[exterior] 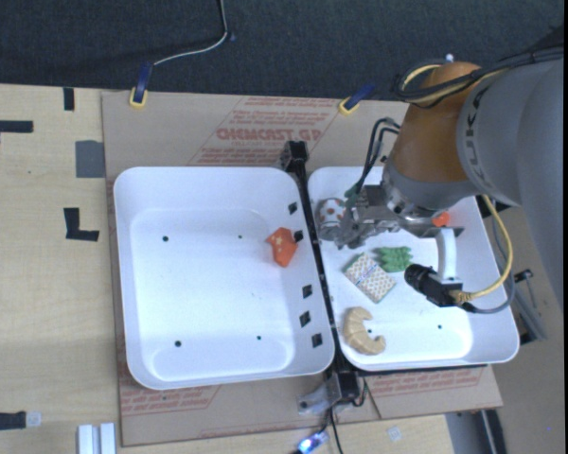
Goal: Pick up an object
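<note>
Camera view: gripper (pixel 339 223) is hovering low by the right bin's (pixel 492 348) left wall; its state cannot be told. Croissant (pixel 363 331), patterned packet (pixel 370 277) and green toy (pixel 394 256) are lying unlifted; the pick is pending.

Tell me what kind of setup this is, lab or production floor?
Most likely a robotics lab grasping testbed: two white bins clamped onto cardboard, a grey-and-orange arm reaching in, and toy-like odds such as a croissant, a green item and an orange piece.
</note>
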Controlling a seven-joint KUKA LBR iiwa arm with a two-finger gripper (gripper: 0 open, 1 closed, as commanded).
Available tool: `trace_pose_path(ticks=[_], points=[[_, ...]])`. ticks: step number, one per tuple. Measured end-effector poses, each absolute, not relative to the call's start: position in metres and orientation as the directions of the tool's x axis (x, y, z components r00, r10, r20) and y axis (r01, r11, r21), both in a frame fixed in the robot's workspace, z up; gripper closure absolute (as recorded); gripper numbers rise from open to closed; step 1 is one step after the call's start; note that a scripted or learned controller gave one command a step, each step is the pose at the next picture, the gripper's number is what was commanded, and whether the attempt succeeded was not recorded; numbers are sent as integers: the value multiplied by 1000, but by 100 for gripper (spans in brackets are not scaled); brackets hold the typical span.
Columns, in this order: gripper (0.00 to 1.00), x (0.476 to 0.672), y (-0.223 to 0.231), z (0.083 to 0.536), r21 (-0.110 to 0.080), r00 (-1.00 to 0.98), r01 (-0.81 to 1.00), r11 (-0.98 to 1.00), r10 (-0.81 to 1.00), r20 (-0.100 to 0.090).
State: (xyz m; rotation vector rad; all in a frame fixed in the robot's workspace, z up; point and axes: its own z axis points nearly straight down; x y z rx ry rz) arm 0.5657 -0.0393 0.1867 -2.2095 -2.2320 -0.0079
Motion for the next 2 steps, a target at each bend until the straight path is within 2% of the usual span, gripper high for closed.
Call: trace_pose_path(ticks=[1,2], points=[[100,550,7,280,8,-7,1000,7,1000,2],[100,539,60,316,2,-8,1000,8,1000,2]])
